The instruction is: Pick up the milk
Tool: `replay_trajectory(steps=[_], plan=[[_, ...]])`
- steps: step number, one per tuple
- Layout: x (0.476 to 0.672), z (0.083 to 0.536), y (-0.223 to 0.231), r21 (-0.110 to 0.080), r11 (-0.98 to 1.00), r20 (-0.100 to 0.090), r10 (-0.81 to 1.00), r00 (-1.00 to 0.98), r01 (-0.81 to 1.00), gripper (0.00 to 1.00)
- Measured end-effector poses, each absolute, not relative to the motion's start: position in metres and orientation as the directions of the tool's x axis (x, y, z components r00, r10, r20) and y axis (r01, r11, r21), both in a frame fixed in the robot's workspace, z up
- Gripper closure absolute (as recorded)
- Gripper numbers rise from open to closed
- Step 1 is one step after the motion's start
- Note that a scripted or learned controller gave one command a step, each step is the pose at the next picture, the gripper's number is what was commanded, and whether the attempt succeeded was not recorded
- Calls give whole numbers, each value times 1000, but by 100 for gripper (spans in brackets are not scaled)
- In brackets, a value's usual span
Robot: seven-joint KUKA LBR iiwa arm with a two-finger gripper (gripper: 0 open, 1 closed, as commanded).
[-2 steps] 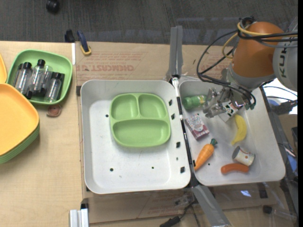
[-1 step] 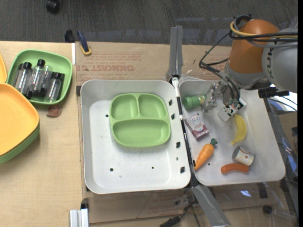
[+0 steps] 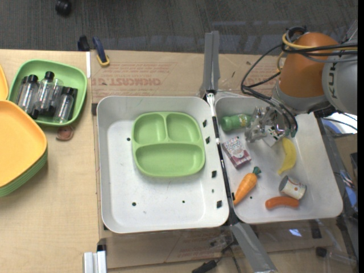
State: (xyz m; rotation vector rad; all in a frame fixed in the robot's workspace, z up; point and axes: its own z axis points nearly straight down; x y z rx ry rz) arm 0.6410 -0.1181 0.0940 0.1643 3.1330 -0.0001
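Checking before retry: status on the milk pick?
Tool low in right bin, grip unclear. Milk carton flat beside it, not held. Green bottle and banana close by.

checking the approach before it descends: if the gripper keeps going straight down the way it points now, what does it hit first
Probably bare bin floor. The gripper hangs over the right bin, between the green bottle and the banana; the milk carton lies off to its lower left. Depth is hard to judge here.

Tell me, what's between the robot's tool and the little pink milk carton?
Nothing. In the camera view, the tool sits up and to the right of the milk carton, and just bare white floor of the right bin separates them.
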Motion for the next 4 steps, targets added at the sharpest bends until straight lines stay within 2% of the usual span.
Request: replay_trajectory(steps=[1,2,3,4], plan=[[647,127,-115,0,997,-7,-73,-997,-73,100],[651,96,-127,1,975,-4,221,-975,221,100],[647,119,-130,0,1000,-6,29,-1000,29,100],[587,92,-131,1,818,-3,-575,-818,-575,100]])
